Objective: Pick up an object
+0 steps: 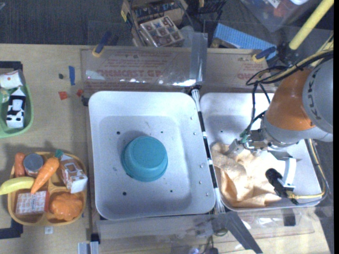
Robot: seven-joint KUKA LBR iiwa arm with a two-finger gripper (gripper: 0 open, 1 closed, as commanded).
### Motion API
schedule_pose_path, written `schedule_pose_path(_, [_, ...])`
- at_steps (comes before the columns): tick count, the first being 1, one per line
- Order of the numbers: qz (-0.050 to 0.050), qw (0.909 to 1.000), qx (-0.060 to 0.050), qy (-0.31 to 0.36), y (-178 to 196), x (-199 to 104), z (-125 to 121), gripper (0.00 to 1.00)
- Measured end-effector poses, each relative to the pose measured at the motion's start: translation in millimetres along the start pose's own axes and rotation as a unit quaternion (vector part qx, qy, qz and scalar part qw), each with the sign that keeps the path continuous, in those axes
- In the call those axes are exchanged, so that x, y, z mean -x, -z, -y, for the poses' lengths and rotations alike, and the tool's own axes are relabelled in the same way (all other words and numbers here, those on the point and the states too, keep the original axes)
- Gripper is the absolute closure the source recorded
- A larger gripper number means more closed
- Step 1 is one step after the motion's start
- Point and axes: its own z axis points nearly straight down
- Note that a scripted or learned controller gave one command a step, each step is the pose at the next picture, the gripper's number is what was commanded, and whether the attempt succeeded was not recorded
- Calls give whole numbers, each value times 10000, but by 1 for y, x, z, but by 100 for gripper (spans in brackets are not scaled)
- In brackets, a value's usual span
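Note:
A teal bowl [145,158] lies upside down in the middle of the left white bin [106,110]. A crumpled tan cloth [244,176] covers the near-left part of the right white bin [222,107]. My gripper [246,141] reaches in from the right and is low over the cloth's far edge, touching or almost touching it. The wrist hides the tips.
Outside the bins on the left stand a yellow tray [10,208] of toy food with a carrot [46,173] and a banana [15,184], and a green dish [26,120]. Cardboard walls [137,73] rise behind both bins.

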Motion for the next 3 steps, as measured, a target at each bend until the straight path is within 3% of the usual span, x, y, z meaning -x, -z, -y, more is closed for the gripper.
schedule_pose_path(1, [1,10000,21,-18,11,2,-1,100])
schedule_pose_path(2, [1,10000,20,-19,11,2,-1,0])
schedule_pose_path(3, [9,10000,32,-34,21,3,-1,100])
